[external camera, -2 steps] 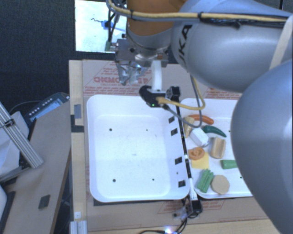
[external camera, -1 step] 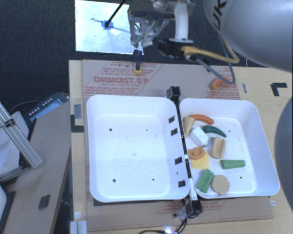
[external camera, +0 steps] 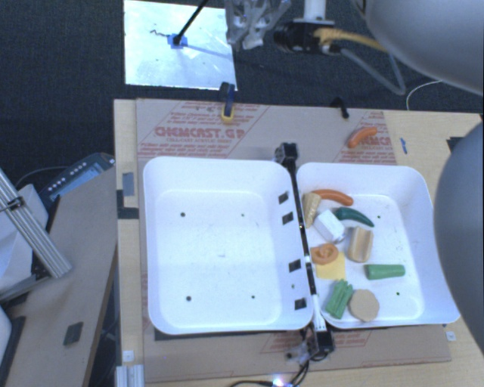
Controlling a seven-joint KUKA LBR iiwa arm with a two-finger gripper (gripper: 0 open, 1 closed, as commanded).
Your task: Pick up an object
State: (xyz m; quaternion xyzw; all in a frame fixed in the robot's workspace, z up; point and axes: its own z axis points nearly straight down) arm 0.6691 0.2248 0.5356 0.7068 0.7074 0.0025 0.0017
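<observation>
Objects for the pick all sit on my right side of the bench, so I read across from the left. At the far left a grey device with a row of buttons [external camera: 79, 175] lies on a side table, clear of the bins. Next is the left bin [external camera: 219, 227], resting on a cardboard sheet with red lettering [external camera: 197, 130]. A small yellow and blue piece [external camera: 227, 102] stands on that sheet beyond the bin's far rim.

The right bin [external camera: 408, 178] touches the left one along a black seam. Just inside that seam I see a cream cone-shaped piece [external camera: 311, 205] with an orange sausage shape [external camera: 333, 196] beside it. A white block [external camera: 329, 225] lies below those. A dark green curved piece [external camera: 354, 217] lies just right of the block. Toward me, an orange slice [external camera: 326, 253] rests on a yellow square [external camera: 330, 266], and a tan cylinder [external camera: 360, 243] lies next to them. A green cone [external camera: 385, 270] lies further right. Nearest the front rim are a green ridged piece [external camera: 339, 298] and a tan disc [external camera: 364, 305], touching or nearly so. One more orange piece [external camera: 363, 136] lies outside, on the cardboard past the far rim.

The claw [external camera: 253, 23] hangs well beyond both bins, above a shiny floor panel [external camera: 178, 41]. It is blurred, so I cannot tell whether it is wide or narrow, and I see nothing in it. The grey arm [external camera: 461, 219] looms along the right.
</observation>
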